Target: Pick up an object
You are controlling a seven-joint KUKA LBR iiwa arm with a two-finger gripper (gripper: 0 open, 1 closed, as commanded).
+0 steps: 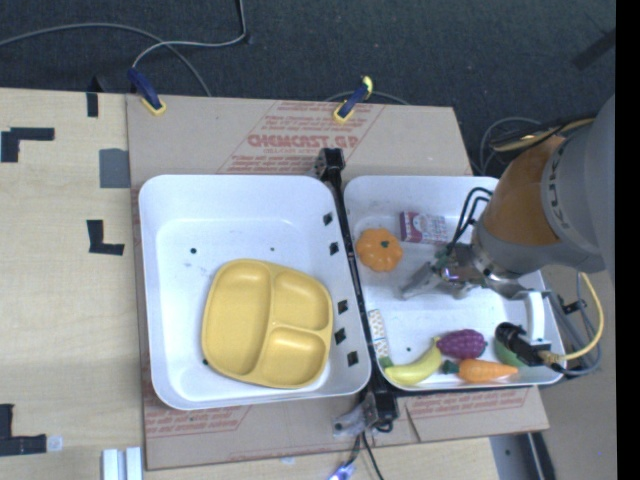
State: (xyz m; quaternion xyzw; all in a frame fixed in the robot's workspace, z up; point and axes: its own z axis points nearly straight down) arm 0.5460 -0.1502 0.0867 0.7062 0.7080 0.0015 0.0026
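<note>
My gripper [420,282] hangs low in the right bin [400,193], near its middle, with nothing visibly held. Just to its upper left lies an orange fruit [380,250], a small gap away. A pink-and-white carton [425,227] rests beyond the gripper, toward the bin's far wall. Along the near wall sit a yellow banana [413,369], a purple grape bunch [461,344], an orange carrot [488,371] and a dark green item [509,346], partly hidden by the arm's fittings.
The left bin [170,218] holds a yellow divided plate [268,322]. The grey arm with its orange band [525,203] covers the right bin's right side. Cables trail beside the bin at far right [590,318].
</note>
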